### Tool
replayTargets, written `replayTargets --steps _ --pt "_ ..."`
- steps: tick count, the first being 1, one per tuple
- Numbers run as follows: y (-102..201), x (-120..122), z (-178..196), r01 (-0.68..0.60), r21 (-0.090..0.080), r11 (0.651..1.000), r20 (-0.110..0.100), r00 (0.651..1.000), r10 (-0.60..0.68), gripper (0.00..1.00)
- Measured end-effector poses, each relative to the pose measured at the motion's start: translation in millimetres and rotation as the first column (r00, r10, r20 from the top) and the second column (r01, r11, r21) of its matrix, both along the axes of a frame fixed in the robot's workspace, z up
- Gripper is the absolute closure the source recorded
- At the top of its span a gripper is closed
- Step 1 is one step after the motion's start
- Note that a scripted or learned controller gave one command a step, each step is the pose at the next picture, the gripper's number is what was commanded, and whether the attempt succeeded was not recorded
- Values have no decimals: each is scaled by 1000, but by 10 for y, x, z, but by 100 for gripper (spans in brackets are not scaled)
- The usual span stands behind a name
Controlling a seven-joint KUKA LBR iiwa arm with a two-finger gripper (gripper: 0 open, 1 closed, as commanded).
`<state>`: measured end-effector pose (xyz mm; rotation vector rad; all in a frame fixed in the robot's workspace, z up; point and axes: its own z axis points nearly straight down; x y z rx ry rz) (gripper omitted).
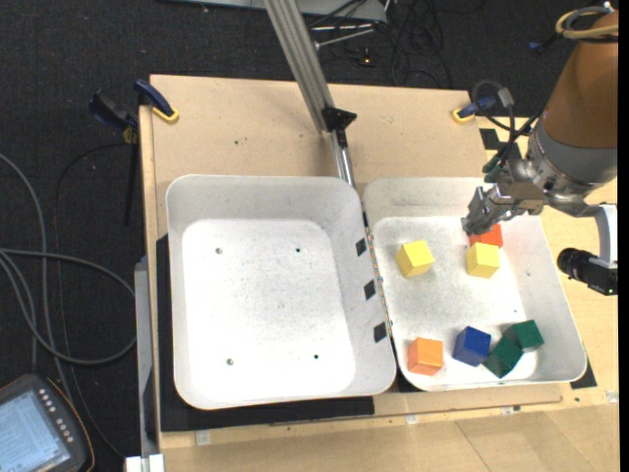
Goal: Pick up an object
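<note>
Gripper (482, 226) low in right bin (550, 293), right over red block (488, 234). Finger state: can't tell. Yellow block (483, 260) just beside.

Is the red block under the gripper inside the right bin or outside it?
Inside. The red block lies on the right bin's floor, beside a yellow block, partly covered by the gripper.

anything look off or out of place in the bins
Nothing stands out. The blocks all lie loose inside the right bin: two yellow, one orange, one blue, two green, and a red block right under the gripper. None looks spilled or damaged.
</note>
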<state>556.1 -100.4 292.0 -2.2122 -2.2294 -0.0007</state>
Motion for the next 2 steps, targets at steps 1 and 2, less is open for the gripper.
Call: replayTargets --steps 1,2 --pt "626 -60 -138 -2 1 1000 -1 1000 2 100" --pt "1167 -96 -372 -1 1 1000 -2 1000 1 100"
